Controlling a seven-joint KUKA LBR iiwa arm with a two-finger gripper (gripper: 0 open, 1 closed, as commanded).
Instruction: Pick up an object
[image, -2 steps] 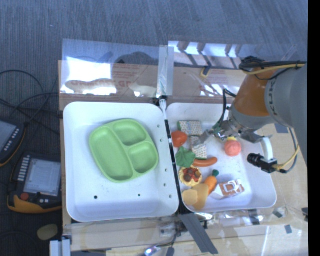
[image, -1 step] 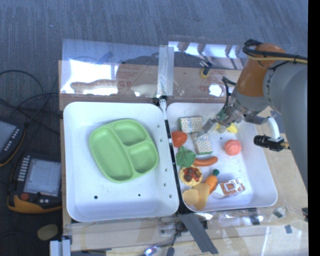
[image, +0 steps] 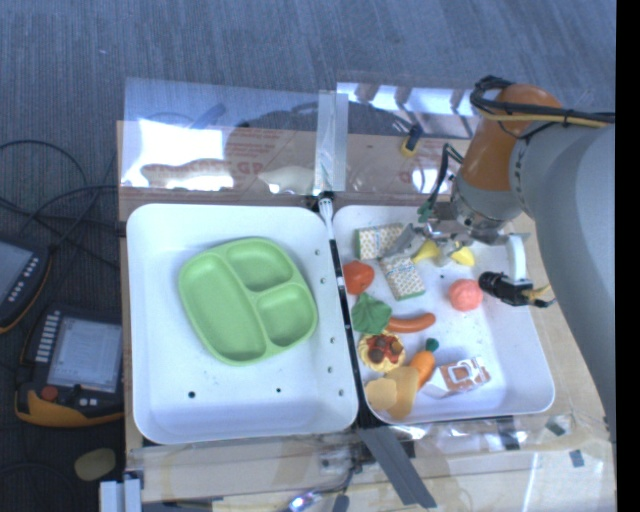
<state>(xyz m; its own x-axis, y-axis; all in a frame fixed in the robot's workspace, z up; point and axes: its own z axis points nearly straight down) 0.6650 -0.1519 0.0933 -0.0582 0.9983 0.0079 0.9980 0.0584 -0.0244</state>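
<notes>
Camera view is looking down on the right bin (image: 535, 385), toys crowding its left edge. Farther back, the gripper (image: 432, 240) is hanging by the far edge, a checkered block (image: 403, 277) lying just nearward-left; its opening I cannot tell.

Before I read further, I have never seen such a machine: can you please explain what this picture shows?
One camera looks down at a slant on a bench with two shallow white bins. The grey arm with an orange band is a robot, reaching in from the right; its gripper hangs low over the right bin. That bin holds toy food: a sausage, a carrot, a pink ball and more. The left bin holds a green divided plate. I cannot tell whether anything is held.
</notes>
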